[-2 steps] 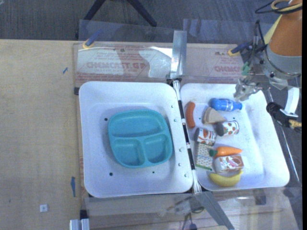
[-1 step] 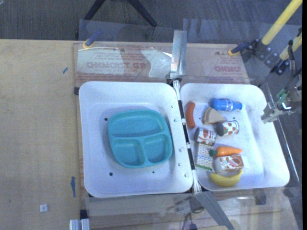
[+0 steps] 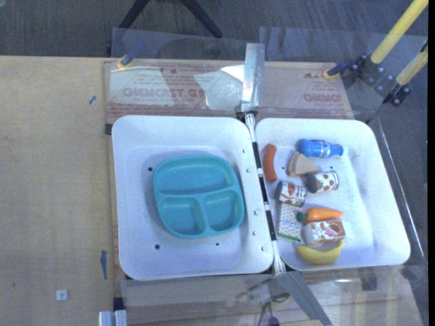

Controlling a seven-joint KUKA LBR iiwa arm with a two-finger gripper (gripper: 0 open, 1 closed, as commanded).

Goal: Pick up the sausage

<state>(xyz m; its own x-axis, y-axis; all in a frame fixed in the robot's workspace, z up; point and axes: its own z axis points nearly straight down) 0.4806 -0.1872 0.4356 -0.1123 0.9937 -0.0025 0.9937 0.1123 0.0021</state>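
- The sausage (image 3: 270,162) lies untouched in the right bin (image 3: 380,182), close to its left wall, so the picking is not yet started.
- Near it are a blue bottle (image 3: 319,148), a carrot (image 3: 322,214), a banana (image 3: 319,253) and small cans.
- The left bin (image 3: 129,182) holds a teal divided plate (image 3: 198,195).
- About the arm's pose and the gripper's state I cannot tell anything here; the whole approach, the grasp and the lift are left.

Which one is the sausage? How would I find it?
Look at the right white bin, the one full of toy food. Along its left wall, near the top, lies the sausage. It is the plain orange-red stick with rounded ends, standing apart from the carrot, which has a green tip.
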